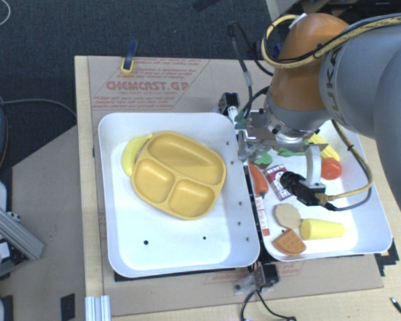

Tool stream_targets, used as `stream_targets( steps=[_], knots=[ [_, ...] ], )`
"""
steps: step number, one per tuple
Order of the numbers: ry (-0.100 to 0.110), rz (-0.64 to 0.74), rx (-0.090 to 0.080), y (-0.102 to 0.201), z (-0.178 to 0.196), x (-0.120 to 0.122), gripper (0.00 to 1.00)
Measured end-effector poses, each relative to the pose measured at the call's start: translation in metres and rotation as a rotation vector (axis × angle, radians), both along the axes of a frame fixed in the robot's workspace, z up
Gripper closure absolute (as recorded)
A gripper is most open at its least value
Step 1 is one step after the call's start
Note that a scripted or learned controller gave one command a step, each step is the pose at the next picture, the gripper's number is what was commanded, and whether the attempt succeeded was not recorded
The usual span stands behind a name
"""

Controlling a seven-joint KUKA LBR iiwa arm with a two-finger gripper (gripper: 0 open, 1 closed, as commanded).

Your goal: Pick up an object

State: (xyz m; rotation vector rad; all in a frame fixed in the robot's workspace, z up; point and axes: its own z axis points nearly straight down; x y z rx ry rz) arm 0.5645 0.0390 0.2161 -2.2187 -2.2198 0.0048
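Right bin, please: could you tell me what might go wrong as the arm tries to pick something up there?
1. The gripper hangs close to the left wall of the right bin, so it might strike the rim on the way down.
2. The orange piece, green piece and red packet lie crowded there, so a grasp could catch two or slip.

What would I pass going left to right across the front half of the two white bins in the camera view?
Yellow divided plastic tray → orange carrot-shaped toy → beige oval piece → pale yellow cylinder lying on its side. The brown waffle-like wedge overlaps the oval's span, so I skip it.
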Motion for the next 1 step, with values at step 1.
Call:
stream_targets(
  steps=[1],
  knots=[
    [-0.008,0.001,0.0,0.0077,0.0192,0.0059,1.0]
  ],
)
